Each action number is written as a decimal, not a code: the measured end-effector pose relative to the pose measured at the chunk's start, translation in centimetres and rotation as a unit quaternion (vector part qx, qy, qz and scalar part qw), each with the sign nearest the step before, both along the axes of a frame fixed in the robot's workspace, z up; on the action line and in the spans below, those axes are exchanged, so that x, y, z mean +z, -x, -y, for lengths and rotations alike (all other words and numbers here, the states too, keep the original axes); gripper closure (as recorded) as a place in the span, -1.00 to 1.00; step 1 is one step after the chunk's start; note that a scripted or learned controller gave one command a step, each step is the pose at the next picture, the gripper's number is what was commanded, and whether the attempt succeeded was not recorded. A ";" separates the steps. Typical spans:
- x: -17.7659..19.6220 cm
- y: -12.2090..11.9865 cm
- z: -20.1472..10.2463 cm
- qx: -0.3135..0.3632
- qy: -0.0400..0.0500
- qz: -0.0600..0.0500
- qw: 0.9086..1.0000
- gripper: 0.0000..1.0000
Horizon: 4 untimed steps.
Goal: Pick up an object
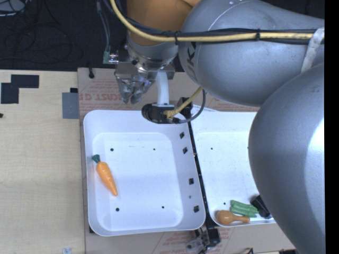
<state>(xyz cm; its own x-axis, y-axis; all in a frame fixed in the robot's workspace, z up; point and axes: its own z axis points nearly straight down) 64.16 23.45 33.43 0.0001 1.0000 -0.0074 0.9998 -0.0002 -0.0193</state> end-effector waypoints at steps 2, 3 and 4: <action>3.5 7.3 4.6 -0.002 -0.003 0.006 1.000 1.00; 17.6 4.8 9.8 -0.002 -0.004 0.016 1.000 1.00; 4.3 2.4 11.5 -0.001 -0.001 0.003 1.000 1.00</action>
<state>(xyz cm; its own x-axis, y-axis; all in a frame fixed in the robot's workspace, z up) 61.81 11.92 37.72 0.0027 1.0000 -0.0046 0.9999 -0.0028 -0.0141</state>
